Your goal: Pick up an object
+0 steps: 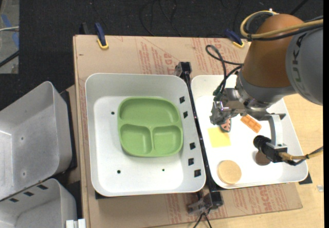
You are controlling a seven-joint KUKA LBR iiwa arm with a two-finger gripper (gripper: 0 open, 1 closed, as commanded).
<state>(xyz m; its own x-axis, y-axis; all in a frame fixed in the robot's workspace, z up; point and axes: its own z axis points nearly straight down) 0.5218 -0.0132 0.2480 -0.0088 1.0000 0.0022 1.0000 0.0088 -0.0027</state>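
My gripper (222,119) hangs low over the left part of the right bin (294,137), under the grey and orange wrist. A small reddish piece (226,127) shows right at its tip; whether it is held is unclear. Just below it a yellow square (219,138) lies flat. To the gripper's right lies an orange block (251,123). A tan round disc (229,171) rests near the bin's front edge. A brown item (262,159) sits partly under a black fitting on the arm's cable.
The left bin (103,82) holds a green divided plate (150,126) in its middle. A black divider (193,119) runs between the bins. Grey tubs (31,129) stand off the bench at the left. Cables trail from the arm over the right bin.
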